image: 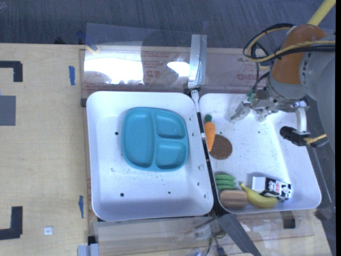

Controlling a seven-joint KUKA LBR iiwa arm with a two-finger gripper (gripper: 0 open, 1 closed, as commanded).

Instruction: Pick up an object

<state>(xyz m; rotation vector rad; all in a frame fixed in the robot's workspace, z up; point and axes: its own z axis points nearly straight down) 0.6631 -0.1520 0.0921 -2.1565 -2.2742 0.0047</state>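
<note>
Plainly the tool (pixel 249 110) hangs spread and empty at the right bin's (pixel 298 164) far edge, over bare floor. The carrot (pixel 210 134) hugs the dividing wall and could slip; the banana (pixel 260 198), bread roll (pixel 233 198) and green pods (pixel 225 181) crowd the near edge.

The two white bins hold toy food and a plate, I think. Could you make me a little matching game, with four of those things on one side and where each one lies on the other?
Things:
1. blue divided plate
2. carrot
3. banana
4. brown cookie

Places:
A. near the front edge of the right bin
B. alone in the left bin
C. along the right bin's left wall, leafy end pointing away
D. just right of the carrot, touching it

Pairs: 1-B, 2-C, 3-A, 4-D
</note>
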